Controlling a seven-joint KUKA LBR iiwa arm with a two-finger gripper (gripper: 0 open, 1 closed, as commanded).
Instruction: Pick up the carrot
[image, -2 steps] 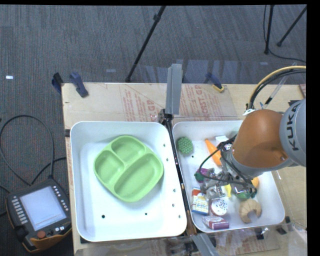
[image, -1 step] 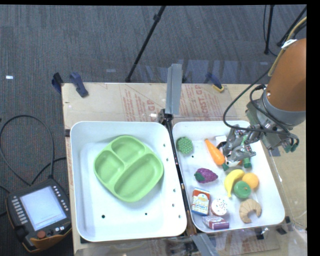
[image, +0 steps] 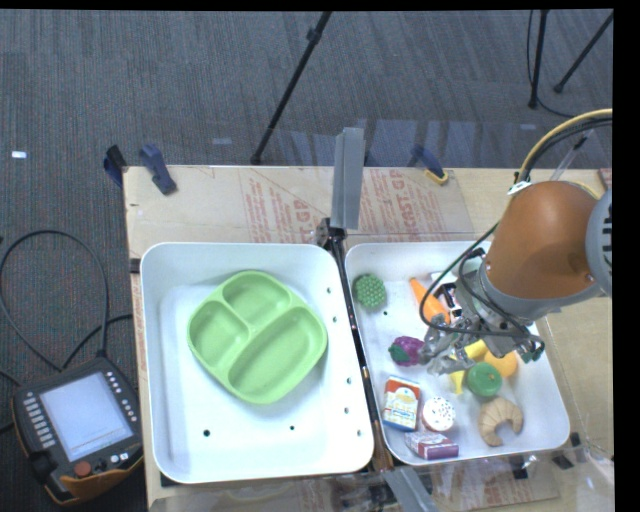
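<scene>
The carrot (image: 424, 298) is a small orange piece lying in the right bin (image: 555, 425), near its upper middle, partly covered by the arm's cables. My gripper (image: 447, 350) hangs low over the middle of that bin, just below the carrot and a little to its right. It sits between a purple toy (image: 406, 350) and a yellow piece (image: 472, 352). The arm's orange band (image: 545, 240) hides the bin's upper right part.
The right bin also holds a green bumpy ball (image: 369, 290), a green round toy (image: 484, 380), a croissant (image: 500, 420), a small carton (image: 402, 403), a white cupcake (image: 438, 412) and a pink box (image: 432, 446). A green divided plate (image: 258, 335) lies in the left bin (image: 165, 420).
</scene>
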